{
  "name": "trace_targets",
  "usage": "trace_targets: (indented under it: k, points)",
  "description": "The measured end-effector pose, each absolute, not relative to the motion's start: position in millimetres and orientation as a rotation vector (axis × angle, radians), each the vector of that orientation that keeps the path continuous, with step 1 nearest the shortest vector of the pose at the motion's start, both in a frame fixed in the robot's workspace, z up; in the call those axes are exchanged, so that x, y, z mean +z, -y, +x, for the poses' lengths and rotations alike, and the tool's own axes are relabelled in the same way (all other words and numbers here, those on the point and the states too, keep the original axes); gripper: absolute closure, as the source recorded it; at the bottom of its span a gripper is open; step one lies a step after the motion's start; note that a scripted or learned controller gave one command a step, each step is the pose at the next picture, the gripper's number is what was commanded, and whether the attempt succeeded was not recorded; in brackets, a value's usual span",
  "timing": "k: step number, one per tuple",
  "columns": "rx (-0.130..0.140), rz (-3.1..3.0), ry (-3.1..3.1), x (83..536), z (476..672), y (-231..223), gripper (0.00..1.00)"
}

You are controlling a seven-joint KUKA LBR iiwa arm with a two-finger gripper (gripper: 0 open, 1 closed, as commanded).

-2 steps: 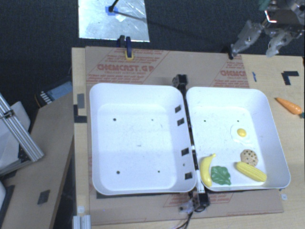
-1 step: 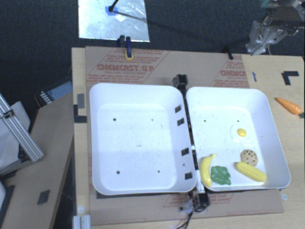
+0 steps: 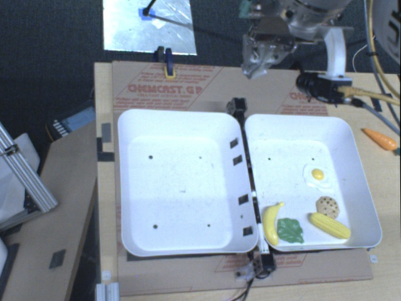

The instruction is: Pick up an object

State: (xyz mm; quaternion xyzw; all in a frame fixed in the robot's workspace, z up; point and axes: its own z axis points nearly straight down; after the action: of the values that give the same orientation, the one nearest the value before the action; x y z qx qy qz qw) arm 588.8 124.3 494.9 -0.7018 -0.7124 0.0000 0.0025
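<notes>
The right bin (image 3: 351, 144) holds several toy foods near its front: a fried egg (image 3: 317, 175), a round cookie (image 3: 327, 205), a yellow corn cob (image 3: 329, 226), a banana (image 3: 271, 223) and a green leafy piece (image 3: 291, 231). My gripper (image 3: 255, 64) hangs high above the bench, beyond the far edge of the right bin, with nothing visible between its fingers. It is well away from all the foods.
The left bin (image 3: 125, 168) lies beside the right one, joined by a black clip strip (image 3: 245, 168). An orange carrot (image 3: 380, 138) lies on the bench outside the right bin. Cables run at the right. A yellow clamp (image 3: 168, 64) stands at the back.
</notes>
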Motion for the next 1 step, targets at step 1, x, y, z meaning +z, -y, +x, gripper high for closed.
trace_targets:
  k: [1]
  points:
    - [-0.004, -2.204, 2.235, 484.9, 600.7, -222.7, 1.0]
